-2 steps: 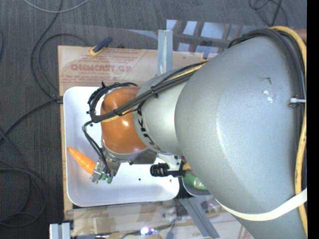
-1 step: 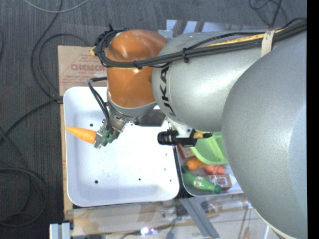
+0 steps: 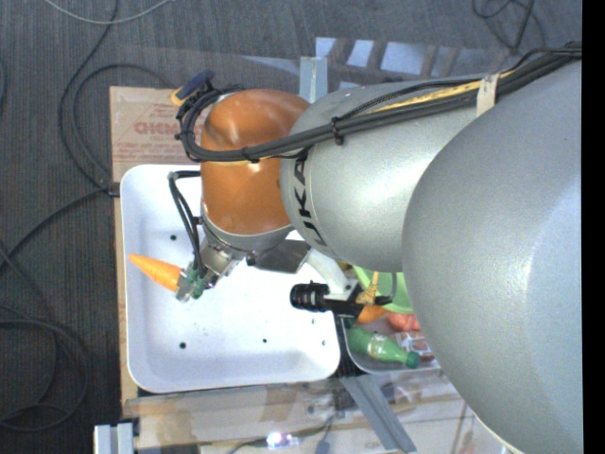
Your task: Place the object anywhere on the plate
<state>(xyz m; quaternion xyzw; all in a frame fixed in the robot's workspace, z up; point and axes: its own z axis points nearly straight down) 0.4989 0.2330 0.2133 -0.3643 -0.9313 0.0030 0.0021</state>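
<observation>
An orange toy carrot lies in the left white bin, near its left wall, with its point toward the left. My gripper reaches down from under the orange wrist band, and its tip meets the carrot's thick right end. A pale green plate peeks out in the right bin, mostly hidden under the grey arm.
The bulky grey arm covers most of the right bin. Below the plate lie a green bottle and a reddish-orange item. A black cylindrical part juts over the left bin's right side. Cables run along the arm.
</observation>
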